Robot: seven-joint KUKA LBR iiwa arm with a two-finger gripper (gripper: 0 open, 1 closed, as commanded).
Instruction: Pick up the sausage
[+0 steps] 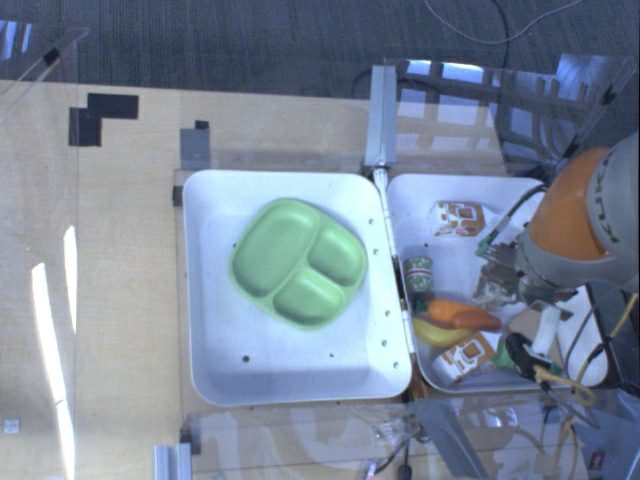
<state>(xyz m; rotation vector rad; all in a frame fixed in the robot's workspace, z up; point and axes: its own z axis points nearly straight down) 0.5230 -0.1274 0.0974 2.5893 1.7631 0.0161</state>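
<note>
camera view: green can (417,273) label unreadable; orange-brown printed packets (459,218) too blurred.

A pale wooden bench (110,298) carries two shallow white bins side by side, their edges nearly touching. The left bin (215,358) sits squarely on the wood, and the right bin (450,190) beside it. Black tape marks (100,116) lie on the bench's far left.

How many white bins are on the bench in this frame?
2. The left bin holds a green sectioned plate; the right bin holds the small food items, with the arm partly covering it.
</note>
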